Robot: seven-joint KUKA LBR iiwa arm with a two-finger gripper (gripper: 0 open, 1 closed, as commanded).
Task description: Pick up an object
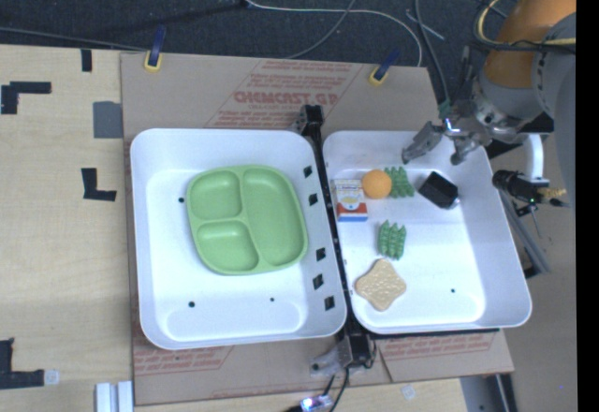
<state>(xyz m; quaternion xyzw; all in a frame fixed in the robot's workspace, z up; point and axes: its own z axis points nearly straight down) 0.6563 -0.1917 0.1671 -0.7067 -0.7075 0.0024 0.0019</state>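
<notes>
**Gripper open above the right bin**

From the overhead camera, the gripper [438, 146] hung with fingers spread and empty over the right bin's [487, 242] far edge. An orange ball [376, 184] lay just below-left, a black block [437, 189] beside it.

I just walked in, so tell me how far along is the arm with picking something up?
Nothing looks picked yet. The gripper hangs open over the right bin's far edge with nothing between its fingers. The orange ball, black block, green toy, small box and tan cracker-like piece lie in that bin. Choosing one, closing on it and lifting remain.
</notes>
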